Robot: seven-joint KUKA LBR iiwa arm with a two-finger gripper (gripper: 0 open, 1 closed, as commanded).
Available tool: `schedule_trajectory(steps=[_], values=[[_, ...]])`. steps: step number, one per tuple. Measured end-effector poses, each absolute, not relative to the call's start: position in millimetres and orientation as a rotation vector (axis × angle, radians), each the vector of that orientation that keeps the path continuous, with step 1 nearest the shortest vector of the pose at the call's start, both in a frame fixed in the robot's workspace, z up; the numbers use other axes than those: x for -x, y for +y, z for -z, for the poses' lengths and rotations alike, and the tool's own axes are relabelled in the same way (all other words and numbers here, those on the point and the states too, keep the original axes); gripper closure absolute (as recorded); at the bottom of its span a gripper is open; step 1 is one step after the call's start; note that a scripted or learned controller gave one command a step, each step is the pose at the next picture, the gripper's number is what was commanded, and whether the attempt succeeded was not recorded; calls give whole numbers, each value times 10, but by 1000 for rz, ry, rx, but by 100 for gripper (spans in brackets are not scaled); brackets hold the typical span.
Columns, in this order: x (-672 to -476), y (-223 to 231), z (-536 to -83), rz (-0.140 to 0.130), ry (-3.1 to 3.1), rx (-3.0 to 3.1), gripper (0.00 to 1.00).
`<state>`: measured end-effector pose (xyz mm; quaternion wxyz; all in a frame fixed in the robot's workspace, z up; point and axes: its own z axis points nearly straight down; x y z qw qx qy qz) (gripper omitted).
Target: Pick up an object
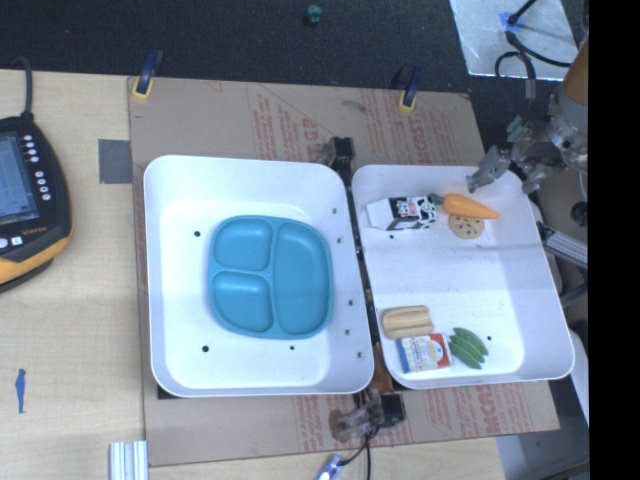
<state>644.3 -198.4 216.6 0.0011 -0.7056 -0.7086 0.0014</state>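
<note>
Carrot (471, 206) touching cookie (465, 227), beside carton (402, 213)

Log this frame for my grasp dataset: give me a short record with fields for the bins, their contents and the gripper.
left bin: holds a blue divided plate
right bin: six small items
far end of right bin: milk carton, carrot, cookie
near end of right bin: bread roll, small red and white carton, green pea pods
gripper: above the right bin's far right corner, next to the carrot
held object: none seen between the fingers
</note>
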Motion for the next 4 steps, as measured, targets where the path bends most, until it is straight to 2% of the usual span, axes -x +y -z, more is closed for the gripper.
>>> schedule_trajectory(steps=[1,2,3,4], values=[[-6501,-1368,-1101,8,-2232,2225,0],[-6625,-984,-1045,8,-2238,2232,0],[-6625,-981,-1044,9,-2238,2232,0],[-6648,-993,-1187,14,-2244,2233,100]])
